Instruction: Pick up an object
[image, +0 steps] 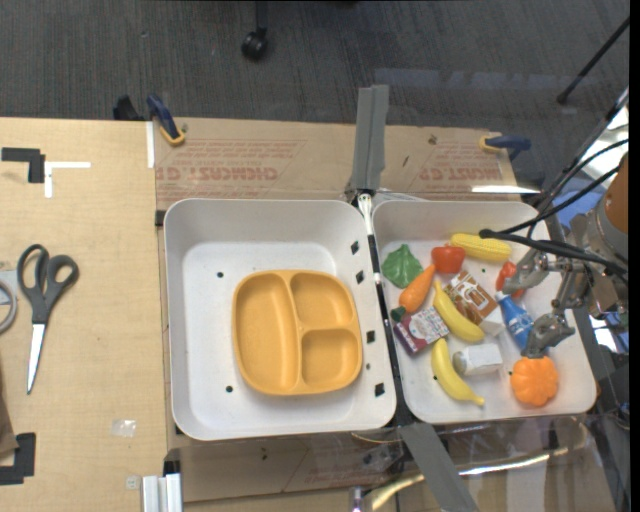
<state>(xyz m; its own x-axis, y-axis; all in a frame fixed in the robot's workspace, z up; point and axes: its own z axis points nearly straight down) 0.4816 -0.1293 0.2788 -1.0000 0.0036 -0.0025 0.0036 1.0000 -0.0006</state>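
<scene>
gripper (538, 298) is hanging over the right side of the right bin (420, 405), coming in from the right edge, with its two metal fingers (547, 333) spread apart and nothing between them as far as i can see. one finger sits farther back near a small red thing (507, 274) that i can't make out well, maybe a toy pepper, and the nearer one points down just above the orange pumpkin-looking fruit (534, 381) in the near right corner. blue bottle (516, 321) lies roughly between the fingers but looks like it's just resting on the bin floor, hard to say from this angle. rest of the right bin is a jumble: corn cob (481, 247) at the far side, green leafy piece (402, 266) far left, carrot (417, 287) beside it, a red tomato-ish piece (447, 258), a brown snack packet (470, 298), two bananas (454, 373), a white block (479, 357) and a small purple-and-white packet (422, 329). left bin (190, 300) just has a yellow divided plate (297, 331) sitting in the middle. scissors (42, 295) lie on the wooden bench (80, 400) well off to the left.
</scene>
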